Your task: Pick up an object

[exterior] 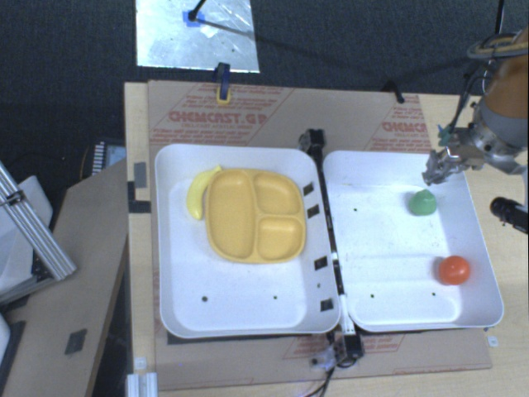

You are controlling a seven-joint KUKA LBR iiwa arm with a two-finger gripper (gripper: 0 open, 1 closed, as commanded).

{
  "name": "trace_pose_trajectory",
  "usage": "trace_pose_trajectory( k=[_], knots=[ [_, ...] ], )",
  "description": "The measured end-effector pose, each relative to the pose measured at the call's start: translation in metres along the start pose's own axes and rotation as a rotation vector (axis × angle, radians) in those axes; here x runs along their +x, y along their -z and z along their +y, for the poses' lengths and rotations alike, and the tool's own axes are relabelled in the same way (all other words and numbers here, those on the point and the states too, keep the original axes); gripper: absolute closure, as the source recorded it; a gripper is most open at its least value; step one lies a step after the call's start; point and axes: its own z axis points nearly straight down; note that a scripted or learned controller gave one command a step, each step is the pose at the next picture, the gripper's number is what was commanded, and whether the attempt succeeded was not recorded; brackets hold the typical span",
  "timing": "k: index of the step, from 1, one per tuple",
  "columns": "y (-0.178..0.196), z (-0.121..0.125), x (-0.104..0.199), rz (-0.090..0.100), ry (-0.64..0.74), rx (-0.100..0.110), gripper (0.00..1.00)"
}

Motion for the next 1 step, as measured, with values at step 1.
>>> trace_pose_trajectory(
  k=[1],
  knots=[
    [0.0024,0.002,0.0549,0.003,0.006,0.004,1.0]
  ],
)
